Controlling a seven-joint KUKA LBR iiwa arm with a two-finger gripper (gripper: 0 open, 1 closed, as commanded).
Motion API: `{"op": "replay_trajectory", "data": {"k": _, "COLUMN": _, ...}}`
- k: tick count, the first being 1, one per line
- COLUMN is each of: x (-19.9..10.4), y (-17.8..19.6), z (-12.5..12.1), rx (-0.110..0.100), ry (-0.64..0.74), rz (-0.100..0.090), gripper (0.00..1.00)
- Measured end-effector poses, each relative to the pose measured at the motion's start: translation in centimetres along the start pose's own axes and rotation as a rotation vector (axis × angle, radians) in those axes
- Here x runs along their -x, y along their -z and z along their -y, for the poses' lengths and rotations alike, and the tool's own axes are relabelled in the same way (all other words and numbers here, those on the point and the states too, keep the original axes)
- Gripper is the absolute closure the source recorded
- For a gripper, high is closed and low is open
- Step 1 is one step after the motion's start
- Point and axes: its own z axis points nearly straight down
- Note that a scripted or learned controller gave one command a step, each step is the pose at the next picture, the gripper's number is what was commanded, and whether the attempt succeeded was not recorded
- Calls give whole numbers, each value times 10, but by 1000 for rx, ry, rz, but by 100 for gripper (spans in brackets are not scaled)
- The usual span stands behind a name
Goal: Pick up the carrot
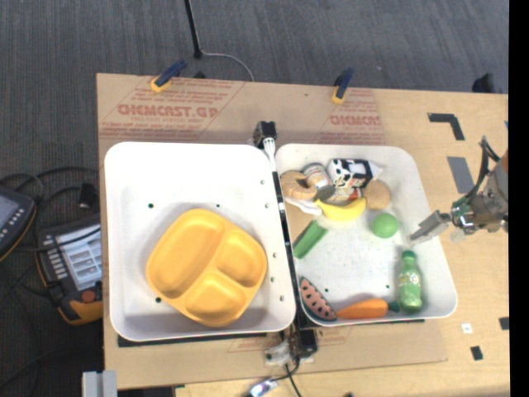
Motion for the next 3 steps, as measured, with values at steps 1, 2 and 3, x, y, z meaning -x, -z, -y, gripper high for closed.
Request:
{"op": "replay_trajectory", "data": {"k": 1, "x": 1, "y": 84, "z": -22, "rx": 2, "ry": 594, "rz": 0, "gripper": 0}}
{"op": "replay_trajectory", "data": {"k": 2, "x": -1, "y": -55, "z": 0, "rx": 1, "ry": 757, "rz": -3, "gripper": 0}}
{"op": "replay_trajectory", "data": {"k": 3, "x": 2, "y": -12, "z": -47, "rx": 3, "ry": 996, "rz": 0, "gripper": 0}}
